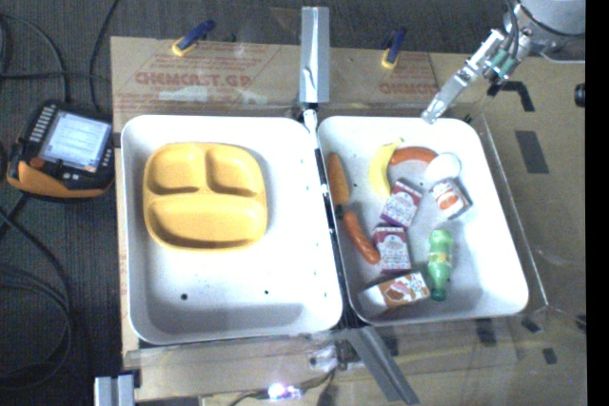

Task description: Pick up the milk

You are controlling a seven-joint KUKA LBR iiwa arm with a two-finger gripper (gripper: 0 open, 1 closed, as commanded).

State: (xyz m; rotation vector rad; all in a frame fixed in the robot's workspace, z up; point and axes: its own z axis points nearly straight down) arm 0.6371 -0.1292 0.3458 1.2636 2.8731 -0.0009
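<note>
Claw [430,114] parked above the right bin's [504,252] far rim, nothing visibly in it.
Can't tell if it's open or closed, tip too small to resolve. Milk carton [402,203] sits below and slightly left of the claw, well apart, among other cartons; yellow tray [206,195] far left in the left bin [228,309].

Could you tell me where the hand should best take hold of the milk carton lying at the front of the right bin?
Probably across the milk carton's short width at mid-body, coming from above. It lies flat, long axis left-right, with the green bottle crowding its right end. The hand is above the bin's far rim.
</note>
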